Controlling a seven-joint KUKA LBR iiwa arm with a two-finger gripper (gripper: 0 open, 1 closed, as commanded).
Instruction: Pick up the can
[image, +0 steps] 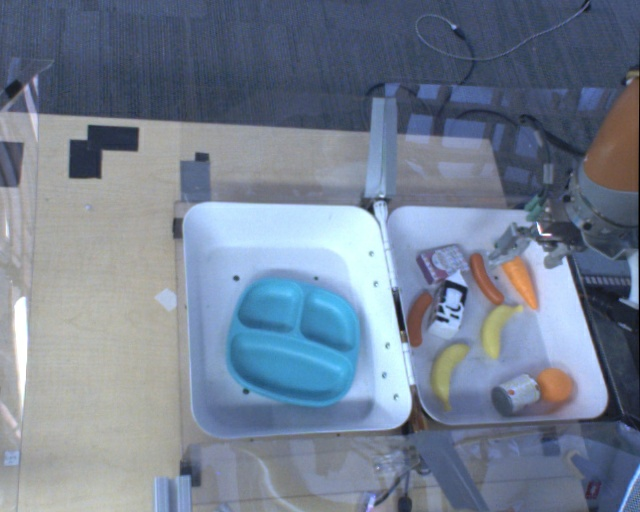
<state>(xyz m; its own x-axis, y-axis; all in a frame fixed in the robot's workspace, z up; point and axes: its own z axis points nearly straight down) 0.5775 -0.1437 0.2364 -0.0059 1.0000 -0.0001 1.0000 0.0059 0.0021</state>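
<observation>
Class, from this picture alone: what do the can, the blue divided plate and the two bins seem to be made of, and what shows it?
The can looks like metal: dull silvery grey, lying on its side. The blue divided plate looks like moulded plastic, even in colour with a soft sheen. The left bin and right bin seem to be smooth white plastic, though painted metal cannot be ruled out.

The arm enters from the right edge, its orange band visible above the grey wrist. The gripper (530, 243) hangs at the upper right, fingers spread apart and holding nothing.
</observation>
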